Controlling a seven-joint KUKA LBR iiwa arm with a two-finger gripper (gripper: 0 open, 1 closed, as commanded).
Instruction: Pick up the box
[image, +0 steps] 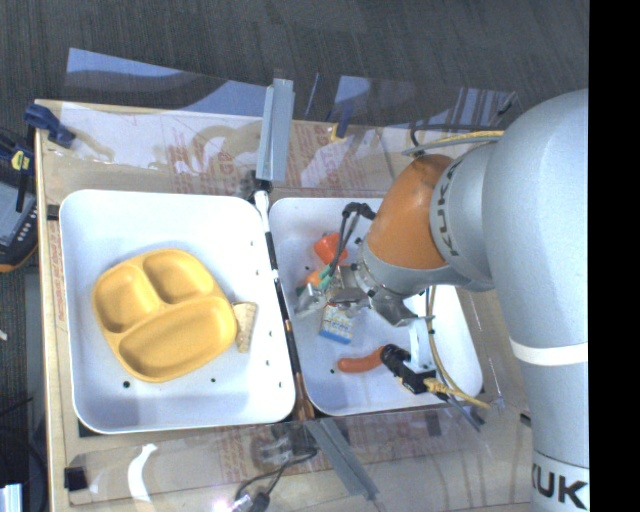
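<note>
The box (337, 322) is small, blue and white with a printed face. It lies in the middle of the right bin (460, 345). My gripper (322, 290) hangs low over that bin, just up and left of the box and very close to its top edge. Whether it touches the box I cannot tell. The orange band and grey wrist (410, 225) cover the right half of the bin.
A red sausage (360, 362) lies just below the box, and an orange-red toy (328, 247) and a green bit (312, 277) lie above it. The left bin (90, 400) holds a yellow divided plate (165, 315) with a tan cracker (245, 325) at its right edge.
</note>
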